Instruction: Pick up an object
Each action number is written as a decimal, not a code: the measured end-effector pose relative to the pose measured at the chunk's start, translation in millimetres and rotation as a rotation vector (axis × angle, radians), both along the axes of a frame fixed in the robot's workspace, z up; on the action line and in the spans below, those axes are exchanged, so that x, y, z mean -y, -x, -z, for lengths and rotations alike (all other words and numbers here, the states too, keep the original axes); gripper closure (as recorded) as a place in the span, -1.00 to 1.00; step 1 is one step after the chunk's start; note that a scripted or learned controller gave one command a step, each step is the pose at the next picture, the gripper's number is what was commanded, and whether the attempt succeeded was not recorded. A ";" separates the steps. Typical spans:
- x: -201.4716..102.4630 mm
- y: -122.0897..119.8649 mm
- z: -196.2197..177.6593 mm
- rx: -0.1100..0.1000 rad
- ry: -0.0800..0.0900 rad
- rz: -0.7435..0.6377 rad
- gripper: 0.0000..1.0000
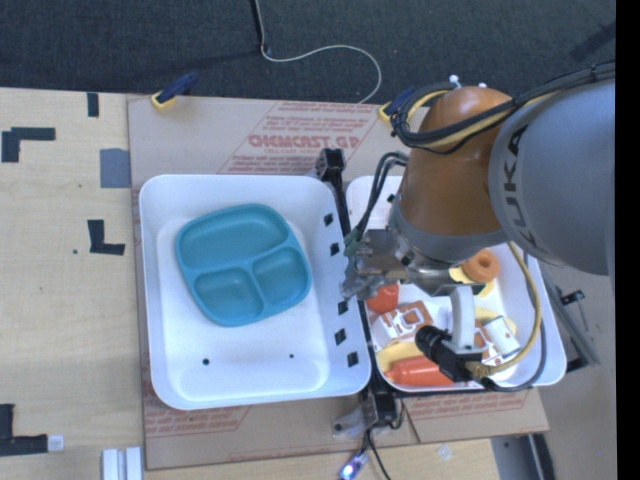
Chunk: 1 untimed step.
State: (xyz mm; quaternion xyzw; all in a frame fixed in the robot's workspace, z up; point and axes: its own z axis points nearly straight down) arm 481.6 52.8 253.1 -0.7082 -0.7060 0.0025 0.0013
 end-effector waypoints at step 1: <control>55.4 -2.7 -107.4 0.015 0.000 0.000 1.00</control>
